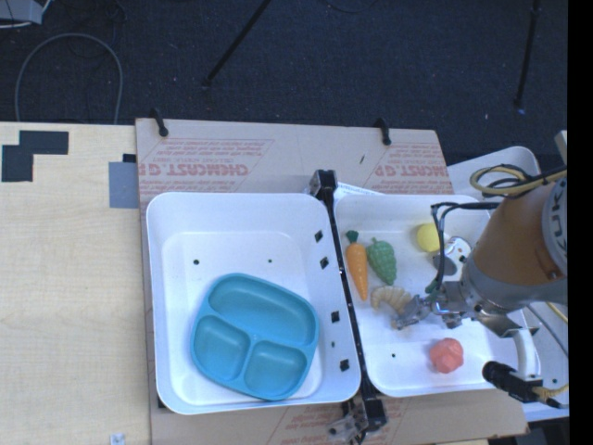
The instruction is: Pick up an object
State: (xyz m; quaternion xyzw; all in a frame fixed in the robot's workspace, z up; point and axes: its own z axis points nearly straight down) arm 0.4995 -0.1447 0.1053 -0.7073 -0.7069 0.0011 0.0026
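Grey toy point(406, 315), small, dull, at hand point(435, 306)

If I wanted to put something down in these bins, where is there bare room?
Left bin: bare floor behind the blue tray. Right bin: a bare patch between the divider and the red toy. It is crowded around the carrot, green toy and gripper.

Dark blue carpet point(306, 54) strewn with cables point(88, 68) lies behind a pale wooden bench point(65, 304).

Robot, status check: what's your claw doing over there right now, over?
Gripper low in right bin, beside tan toy. Nothing visibly held. Carrot, green toy close by.
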